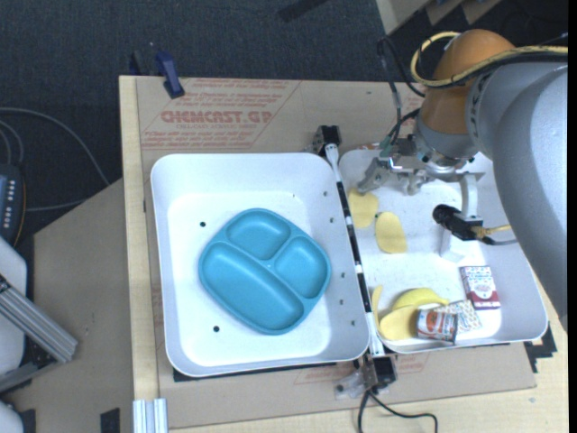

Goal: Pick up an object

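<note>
Tool [403,180] upper right, grip state can't tell | yellow chip [391,233] below: thin, light, brittle | pinch across its edges gently

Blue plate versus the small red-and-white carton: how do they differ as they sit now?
The blue plate lies alone in the left bin; the carton lies in the right bin among other items. The plate is far larger, rounded, with three compartments; the carton is a small box. Both lie flat, apart from the gripper.
</note>
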You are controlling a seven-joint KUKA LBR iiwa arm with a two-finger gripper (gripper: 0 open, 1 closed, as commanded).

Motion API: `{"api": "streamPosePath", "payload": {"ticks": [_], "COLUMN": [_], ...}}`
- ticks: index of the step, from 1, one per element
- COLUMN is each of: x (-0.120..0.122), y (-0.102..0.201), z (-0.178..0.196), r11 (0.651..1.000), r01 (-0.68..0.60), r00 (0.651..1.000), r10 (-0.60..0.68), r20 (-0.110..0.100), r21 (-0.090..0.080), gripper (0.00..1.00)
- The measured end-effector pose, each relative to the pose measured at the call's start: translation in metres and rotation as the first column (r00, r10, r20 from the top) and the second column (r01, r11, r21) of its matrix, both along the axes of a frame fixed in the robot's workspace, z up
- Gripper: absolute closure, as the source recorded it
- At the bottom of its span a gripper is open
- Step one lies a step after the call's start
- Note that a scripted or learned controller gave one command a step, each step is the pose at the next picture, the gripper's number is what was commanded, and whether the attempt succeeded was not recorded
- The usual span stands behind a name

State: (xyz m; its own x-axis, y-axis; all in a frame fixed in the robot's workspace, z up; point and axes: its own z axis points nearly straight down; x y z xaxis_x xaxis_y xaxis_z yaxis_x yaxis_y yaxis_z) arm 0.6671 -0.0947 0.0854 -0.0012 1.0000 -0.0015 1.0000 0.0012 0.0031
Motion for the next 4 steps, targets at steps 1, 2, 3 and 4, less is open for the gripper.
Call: {"api": "streamPosePath", "payload": {"ticks": [1, 2, 3, 4], "x": [-0.058, -0.063, -0.074, -0.074], "y": [-0.005, -0.007, 0.003, 0.003], "z": [0.002, 0.0, 0.001, 0.01], "r11": [1.0, 1.0, 1.0, 1.0], "r01": [0.002, 0.002, 0.002, 0.003], "r00": [1.0, 1.0, 1.0, 1.0], "r10": [-0.002, -0.002, -0.002, -0.003], "r20": [-0.005, -0.001, -0.001, -0.001], "r21": [0.002, 0.002, 0.001, 0.001], "gripper": [0.0, 0.0, 0.0, 1.0]}}
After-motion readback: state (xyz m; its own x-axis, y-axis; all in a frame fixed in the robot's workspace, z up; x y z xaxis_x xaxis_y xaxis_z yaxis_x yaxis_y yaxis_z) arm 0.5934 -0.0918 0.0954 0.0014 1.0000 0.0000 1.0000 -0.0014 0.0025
